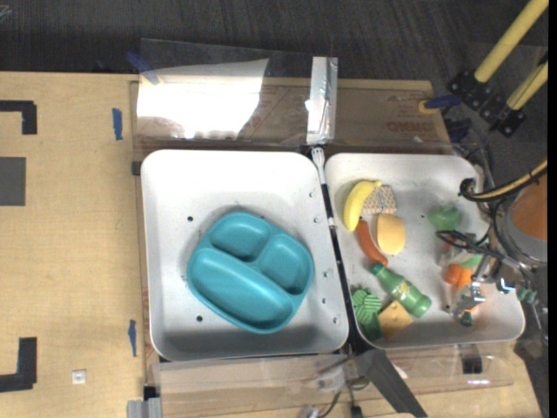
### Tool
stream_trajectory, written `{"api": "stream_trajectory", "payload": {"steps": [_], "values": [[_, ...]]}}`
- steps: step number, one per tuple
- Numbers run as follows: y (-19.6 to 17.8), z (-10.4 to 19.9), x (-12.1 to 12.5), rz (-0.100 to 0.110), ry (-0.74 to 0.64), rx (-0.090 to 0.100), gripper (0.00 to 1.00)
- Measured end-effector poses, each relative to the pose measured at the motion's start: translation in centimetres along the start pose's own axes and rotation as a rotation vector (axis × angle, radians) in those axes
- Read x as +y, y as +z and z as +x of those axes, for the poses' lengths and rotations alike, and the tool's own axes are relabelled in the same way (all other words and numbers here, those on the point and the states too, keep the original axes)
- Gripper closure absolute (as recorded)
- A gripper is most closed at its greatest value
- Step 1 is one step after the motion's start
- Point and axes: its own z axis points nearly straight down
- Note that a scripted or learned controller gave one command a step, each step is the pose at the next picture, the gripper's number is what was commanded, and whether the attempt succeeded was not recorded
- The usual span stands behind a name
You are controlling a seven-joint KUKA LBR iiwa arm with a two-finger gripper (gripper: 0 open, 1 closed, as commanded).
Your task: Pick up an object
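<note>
The right bin [409,171] holds several toy foods. A yellow banana [356,202] lies beside a tan waffle piece [379,200], with a yellow-orange fruit [391,233] and a red pepper [371,244] below them. Nearer the front are a green bottle [401,289], a cheese wedge [395,317] and a leafy green piece [366,310]. A green item [446,219] and an orange carrot-like piece [457,275] lie at the bin's right side. My gripper [474,294] is low at that right side, right next to the orange piece. Nothing visibly sits in its grasp.
The left bin [165,198] holds a teal divided plate [251,270]. The arm's orange band [533,220] and cables [487,190] hang over the right bin's right rim. A clear plastic sheet [209,103] lies behind the bins. Yellow poles [513,33] stand at the top right.
</note>
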Motion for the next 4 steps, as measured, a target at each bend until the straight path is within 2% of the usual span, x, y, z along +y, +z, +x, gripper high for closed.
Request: {"api": "stream_trajectory", "payload": {"steps": [1,2,3,4], "values": [[-0.1,1.8,0.6,0.004,-0.132,-0.004,0.0],[-0.1,1.7,6.4,0.002,-0.551,-0.005,0.0],[-0.1,-2.4,13.0,0.003,-0.654,-0.007,0.0],[-0.1,-3.8,13.4,0.004,-0.645,-0.002,0.0]]}}
